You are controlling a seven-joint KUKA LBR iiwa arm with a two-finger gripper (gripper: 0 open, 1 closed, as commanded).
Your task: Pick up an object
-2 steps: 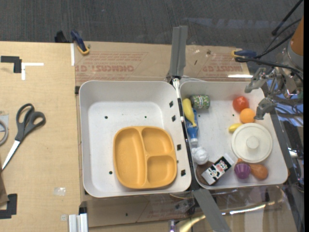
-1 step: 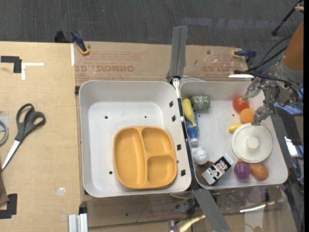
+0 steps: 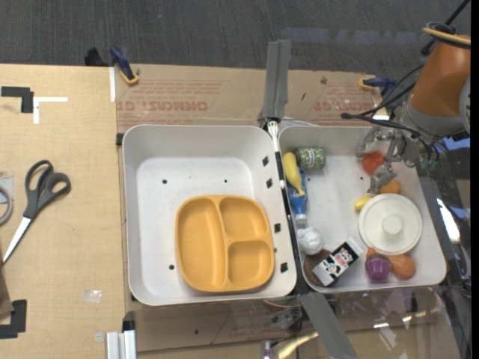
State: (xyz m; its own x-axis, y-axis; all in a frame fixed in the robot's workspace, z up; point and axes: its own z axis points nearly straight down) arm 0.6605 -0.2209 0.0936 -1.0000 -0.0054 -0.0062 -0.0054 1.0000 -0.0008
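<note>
Lowest in the right bin [image 3: 430, 223] lies a black-and-white carton [image 3: 334, 263], print unreadable. At 12 o'clock from it is a green can [image 3: 310, 157]. Claw [image 3: 384, 172] hangs at 2 o'clock over an orange piece [image 3: 373, 161]; its grip I cannot tell. Cardboard [image 3: 194, 99] text reads mirrored.

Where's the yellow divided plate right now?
The yellow divided plastic plate lies in the left white bin, toward its front right, beside the divider.
</note>
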